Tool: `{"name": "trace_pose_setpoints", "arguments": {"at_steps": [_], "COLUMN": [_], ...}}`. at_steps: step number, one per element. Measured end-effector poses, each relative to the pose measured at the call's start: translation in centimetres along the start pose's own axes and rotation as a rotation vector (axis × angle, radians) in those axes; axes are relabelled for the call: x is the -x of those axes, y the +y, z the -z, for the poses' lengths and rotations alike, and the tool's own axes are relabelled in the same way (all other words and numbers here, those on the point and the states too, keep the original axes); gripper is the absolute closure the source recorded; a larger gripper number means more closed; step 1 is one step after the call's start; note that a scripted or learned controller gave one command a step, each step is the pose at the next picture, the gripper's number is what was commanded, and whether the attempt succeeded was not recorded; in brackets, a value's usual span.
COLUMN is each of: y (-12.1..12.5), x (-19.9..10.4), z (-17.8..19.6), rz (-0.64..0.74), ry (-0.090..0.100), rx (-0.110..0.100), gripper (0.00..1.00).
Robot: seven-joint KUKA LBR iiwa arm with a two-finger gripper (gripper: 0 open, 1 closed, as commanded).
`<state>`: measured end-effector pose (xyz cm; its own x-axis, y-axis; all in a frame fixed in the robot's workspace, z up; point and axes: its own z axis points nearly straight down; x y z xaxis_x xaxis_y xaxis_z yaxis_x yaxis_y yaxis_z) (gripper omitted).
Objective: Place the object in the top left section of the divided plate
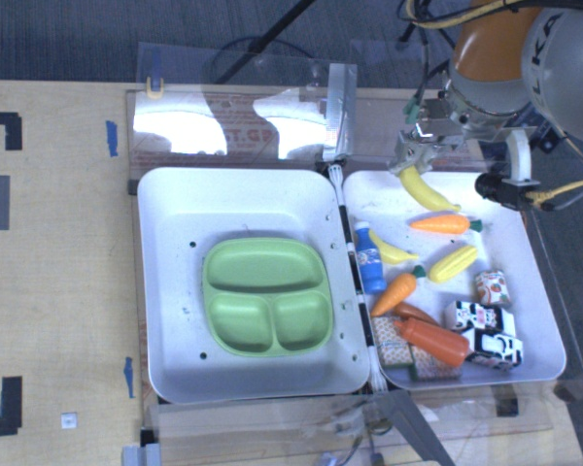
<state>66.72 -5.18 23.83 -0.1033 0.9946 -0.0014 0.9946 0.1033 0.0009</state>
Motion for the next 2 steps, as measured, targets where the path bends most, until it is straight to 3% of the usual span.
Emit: {"name": "trace_pose_setpoints", "arguments": {"at_steps": [1, 2], "y": [-7.2, -16.1], "x": [-1.7, 4.2], "z": [-5.4, -9.0], "rz": [0.143, 0.407], "ry": [0.002, 0.004], "rx": [-0.002, -0.002], "gripper": [1.0, 1.0]}}
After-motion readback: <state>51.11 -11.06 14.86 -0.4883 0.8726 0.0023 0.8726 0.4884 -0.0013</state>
